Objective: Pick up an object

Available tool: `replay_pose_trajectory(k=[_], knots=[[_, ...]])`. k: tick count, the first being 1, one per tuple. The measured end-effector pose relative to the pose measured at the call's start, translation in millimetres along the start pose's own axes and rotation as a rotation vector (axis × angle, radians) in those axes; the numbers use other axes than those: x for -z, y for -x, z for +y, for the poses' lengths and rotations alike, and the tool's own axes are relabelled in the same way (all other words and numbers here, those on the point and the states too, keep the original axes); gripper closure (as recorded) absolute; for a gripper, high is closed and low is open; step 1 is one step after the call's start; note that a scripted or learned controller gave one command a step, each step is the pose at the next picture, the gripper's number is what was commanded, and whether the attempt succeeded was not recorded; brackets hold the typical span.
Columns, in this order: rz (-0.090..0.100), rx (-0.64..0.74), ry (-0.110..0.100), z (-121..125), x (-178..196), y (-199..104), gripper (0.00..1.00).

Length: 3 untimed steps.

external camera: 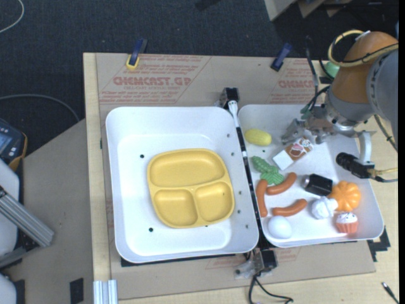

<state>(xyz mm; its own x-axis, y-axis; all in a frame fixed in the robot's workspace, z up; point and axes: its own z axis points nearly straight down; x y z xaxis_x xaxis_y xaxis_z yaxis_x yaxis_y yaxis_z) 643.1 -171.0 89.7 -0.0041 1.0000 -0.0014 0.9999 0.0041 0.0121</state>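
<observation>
Grey gripper point(302, 132) hovering in right bin point(373, 223), far side | we are seeing fingers unclear | small packet point(299, 149) lying just beside.

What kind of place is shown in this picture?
Probably a robot laboratory bench for grasping trials: two white bins clamped on a board, toy food such as a sausage, and a robot arm reaching in.
</observation>
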Motion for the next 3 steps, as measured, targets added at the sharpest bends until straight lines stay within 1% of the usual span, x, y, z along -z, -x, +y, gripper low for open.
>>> replay_pose_trajectory(k=[1,2,3], knots=[[0.000,-0.002,-0.008,-3,7,1,1.00],[-0.001,-0.004,-0.005,-3,71,3,1.00],[-0.001,-0.003,-0.004,7,119,1,1.00]])
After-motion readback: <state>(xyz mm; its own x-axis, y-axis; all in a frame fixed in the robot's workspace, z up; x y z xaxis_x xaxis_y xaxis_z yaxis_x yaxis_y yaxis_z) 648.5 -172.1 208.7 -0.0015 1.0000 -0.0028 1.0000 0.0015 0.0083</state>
